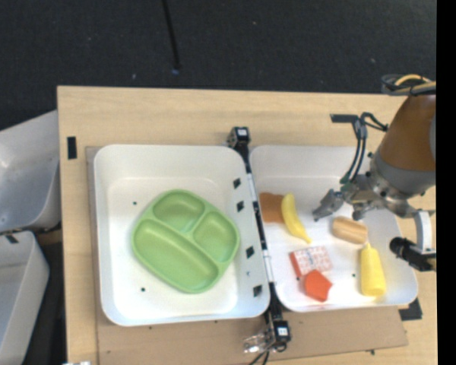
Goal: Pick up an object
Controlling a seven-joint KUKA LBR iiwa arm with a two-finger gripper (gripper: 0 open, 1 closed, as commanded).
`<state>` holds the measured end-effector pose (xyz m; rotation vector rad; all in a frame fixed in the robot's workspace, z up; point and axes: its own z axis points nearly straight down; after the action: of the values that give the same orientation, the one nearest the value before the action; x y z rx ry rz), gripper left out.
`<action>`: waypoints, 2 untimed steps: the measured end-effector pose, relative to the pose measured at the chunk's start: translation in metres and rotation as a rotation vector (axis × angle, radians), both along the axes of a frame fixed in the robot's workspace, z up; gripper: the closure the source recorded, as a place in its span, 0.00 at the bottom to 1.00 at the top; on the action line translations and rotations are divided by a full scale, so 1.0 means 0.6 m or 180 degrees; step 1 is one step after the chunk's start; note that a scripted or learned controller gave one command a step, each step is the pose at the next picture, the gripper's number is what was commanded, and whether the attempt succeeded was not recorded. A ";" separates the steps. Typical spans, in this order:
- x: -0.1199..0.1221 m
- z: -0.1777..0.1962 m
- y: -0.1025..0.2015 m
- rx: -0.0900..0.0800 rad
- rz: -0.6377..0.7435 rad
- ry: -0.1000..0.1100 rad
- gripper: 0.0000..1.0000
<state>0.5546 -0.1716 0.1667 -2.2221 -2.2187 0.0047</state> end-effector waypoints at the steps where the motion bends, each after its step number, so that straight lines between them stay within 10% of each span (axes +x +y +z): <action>1: 0.017 -0.087 0.000 -0.0001 -0.0007 -0.0002 0.00; 2: 0.018 -0.064 -0.002 -0.0003 -0.0024 -0.0023 1.00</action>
<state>0.5655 -0.1726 0.1286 -2.2346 -2.2143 -0.0025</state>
